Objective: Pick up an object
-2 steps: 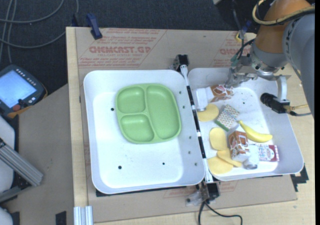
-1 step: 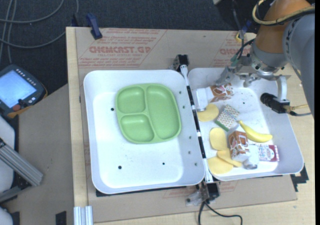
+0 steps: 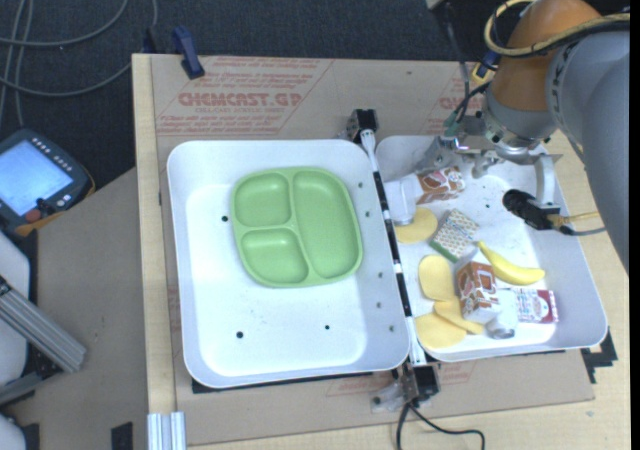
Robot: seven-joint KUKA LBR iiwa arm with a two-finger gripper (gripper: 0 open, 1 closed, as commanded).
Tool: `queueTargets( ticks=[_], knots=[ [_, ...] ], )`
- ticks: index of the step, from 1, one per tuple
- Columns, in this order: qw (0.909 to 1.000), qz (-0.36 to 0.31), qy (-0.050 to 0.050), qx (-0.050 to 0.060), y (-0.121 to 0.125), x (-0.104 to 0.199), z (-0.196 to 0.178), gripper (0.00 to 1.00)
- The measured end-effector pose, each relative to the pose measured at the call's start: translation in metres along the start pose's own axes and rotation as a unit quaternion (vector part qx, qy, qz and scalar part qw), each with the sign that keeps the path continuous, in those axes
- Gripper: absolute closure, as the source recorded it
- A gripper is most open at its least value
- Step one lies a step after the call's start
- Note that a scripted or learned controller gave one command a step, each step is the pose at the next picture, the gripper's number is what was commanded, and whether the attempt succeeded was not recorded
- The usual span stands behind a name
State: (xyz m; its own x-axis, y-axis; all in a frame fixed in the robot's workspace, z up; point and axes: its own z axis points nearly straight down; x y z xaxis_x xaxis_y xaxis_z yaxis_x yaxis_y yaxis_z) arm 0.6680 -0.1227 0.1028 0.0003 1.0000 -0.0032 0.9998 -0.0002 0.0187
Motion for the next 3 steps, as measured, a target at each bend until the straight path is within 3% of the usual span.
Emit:
queueTargets(
  ticks=[1, 2, 3],
  knots=[
    [1.0000, 0.001, -0.003, -0.007, 0.007, 0.016, 0.003, 0.00],
    [0.9998, 0.002, -0.012, -0.015, 0.011, 0.009, -0.013, 1.00],
    [1.0000, 0.000, -0.004, -0.009, 0.008, 0.017, -0.007, 0.00]
  ],
)
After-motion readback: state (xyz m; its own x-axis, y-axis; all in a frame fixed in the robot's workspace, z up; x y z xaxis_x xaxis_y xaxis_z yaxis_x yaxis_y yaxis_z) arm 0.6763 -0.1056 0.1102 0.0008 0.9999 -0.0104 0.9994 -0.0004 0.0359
